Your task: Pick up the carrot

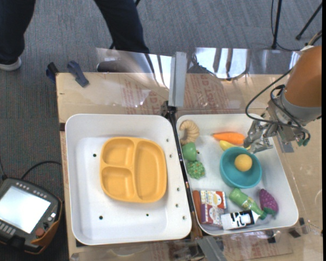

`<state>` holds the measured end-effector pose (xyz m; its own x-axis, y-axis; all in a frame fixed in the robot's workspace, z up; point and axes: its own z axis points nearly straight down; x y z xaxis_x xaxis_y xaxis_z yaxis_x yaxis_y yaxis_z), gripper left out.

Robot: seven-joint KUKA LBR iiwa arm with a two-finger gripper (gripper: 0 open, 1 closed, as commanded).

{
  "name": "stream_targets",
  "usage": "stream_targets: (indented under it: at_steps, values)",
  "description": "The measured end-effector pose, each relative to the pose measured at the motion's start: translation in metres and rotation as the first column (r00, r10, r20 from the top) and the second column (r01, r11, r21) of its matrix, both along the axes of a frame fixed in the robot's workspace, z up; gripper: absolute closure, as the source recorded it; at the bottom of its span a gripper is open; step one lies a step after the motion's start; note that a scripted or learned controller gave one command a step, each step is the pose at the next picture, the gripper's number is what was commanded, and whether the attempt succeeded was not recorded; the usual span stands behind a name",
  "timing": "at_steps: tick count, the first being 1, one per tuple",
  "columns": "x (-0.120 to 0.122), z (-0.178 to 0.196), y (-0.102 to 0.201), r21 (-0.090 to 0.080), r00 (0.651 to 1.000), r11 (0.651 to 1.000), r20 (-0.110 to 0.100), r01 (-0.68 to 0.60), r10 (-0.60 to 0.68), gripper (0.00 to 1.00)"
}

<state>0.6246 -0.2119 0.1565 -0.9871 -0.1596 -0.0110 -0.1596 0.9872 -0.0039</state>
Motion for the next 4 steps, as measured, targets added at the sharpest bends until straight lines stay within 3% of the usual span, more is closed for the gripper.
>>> stream_targets:
  at_steps: [1, 2, 3, 4]
  values:
    - [-0.002, -0.004, 0.001, 0.003, 1.000, 1.000, -0.007, 0.000, 0.000, 0.00]
    - [-0.004, -0.071, 0.045, 0.007, 1.000, 1.000, -0.015, 0.016, -0.016, 0.00]
    - [0.021, -0.067, 0.072, 0.003, 0.996, 0.996, -0.006, -0.093, 0.093, 0.00]
    - [0.023, -0.055, 0.073, 0.002, 0.996, 0.996, 0.000, -0.094, 0.094, 1.00]
